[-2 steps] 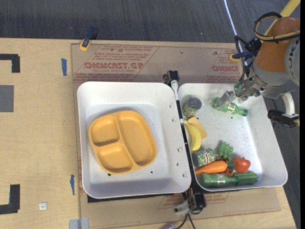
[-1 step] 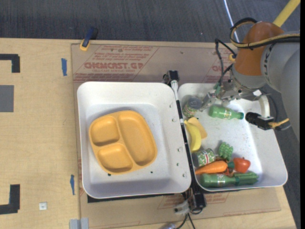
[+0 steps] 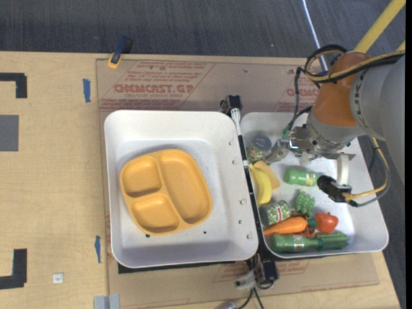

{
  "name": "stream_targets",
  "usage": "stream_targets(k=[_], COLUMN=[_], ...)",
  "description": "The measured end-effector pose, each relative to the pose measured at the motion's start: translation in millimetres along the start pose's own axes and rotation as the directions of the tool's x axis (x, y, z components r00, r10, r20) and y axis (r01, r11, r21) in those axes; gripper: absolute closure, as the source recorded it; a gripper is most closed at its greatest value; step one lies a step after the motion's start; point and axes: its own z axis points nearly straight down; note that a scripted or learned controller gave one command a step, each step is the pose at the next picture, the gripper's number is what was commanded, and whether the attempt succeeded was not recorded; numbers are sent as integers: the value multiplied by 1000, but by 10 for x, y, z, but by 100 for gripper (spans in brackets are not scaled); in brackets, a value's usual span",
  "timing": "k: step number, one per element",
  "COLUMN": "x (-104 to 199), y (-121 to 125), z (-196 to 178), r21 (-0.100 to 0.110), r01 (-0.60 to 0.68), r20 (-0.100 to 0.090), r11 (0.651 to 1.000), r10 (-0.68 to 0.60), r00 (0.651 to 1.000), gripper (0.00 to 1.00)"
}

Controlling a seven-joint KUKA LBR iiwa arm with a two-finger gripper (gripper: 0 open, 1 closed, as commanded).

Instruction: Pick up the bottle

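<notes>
Two shallow white bins sit side by side on a worktop [image 3: 51, 192] covered with brown cardboard. The left bin [image 3: 129, 134] holds a yellow three-compartment tray [image 3: 166, 190], lying flat near the bin's middle. The right bin [image 3: 370, 227] holds a cluster of small items. A green bottle [image 3: 310, 241] lies on its side along the near wall of this bin, its length running left to right. An orange carrot [image 3: 286, 226] lies just behind the bottle and touches it, and a red tomato-like piece [image 3: 327, 222] sits at the carrot's right end. A yellow banana [image 3: 262, 183] rests against the bin's left wall, with a small printed can [image 3: 274, 210] just in front of it and a green broccoli piece [image 3: 304, 202] to the right of the can. A pale green cylinder [image 3: 299, 176] lies on its side near the bin's middle, and a round tin [image 3: 260, 141] sits toward the far left corner.

The grey arm [image 3: 380, 102], with its orange band [image 3: 338, 95], reaches in from the right. The gripper [image 3: 309, 148] hangs over the far half of the right bin, above the pale green cylinder and well apart from the bottle. Whether the fingers are open or closed cannot be told from this angle.
</notes>
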Motion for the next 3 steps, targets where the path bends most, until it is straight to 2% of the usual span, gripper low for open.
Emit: stream_targets(k=[1, 2, 3], x=[-319, -341, -340], y=[-486, -479, -480], z=[-4, -112, -110], r21=[0, -4, -3], r01=[-171, -173, -173], r20=[0, 4, 4], r11=[985, 985, 985], r10=[171, 173, 173], r00=[985, 985, 985], gripper=[0, 100, 0])
